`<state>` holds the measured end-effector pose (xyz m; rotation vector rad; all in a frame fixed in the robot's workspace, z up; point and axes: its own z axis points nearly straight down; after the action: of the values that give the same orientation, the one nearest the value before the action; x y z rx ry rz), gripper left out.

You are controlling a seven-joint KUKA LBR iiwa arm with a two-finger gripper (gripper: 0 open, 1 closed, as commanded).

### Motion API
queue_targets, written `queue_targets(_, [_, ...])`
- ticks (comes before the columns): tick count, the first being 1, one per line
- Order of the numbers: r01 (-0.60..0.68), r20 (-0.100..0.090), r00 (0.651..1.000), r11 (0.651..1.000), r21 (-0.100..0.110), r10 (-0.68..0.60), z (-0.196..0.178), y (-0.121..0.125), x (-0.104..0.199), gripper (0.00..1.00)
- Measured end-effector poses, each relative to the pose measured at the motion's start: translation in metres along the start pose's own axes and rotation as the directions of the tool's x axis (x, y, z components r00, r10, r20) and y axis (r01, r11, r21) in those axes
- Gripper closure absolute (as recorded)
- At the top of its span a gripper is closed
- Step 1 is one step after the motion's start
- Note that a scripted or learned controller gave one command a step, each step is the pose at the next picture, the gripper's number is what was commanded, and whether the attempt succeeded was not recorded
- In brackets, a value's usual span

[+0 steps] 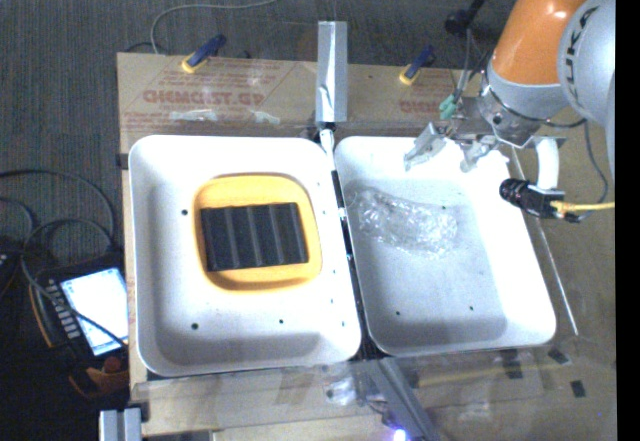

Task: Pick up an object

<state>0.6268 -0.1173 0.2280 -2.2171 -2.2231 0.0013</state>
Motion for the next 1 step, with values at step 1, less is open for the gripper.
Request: queue_targets(1, [-0.188,0.000,0.982,0.982,-0.004,0.188,0.1330,-0.0314,-0.0374,0.00])
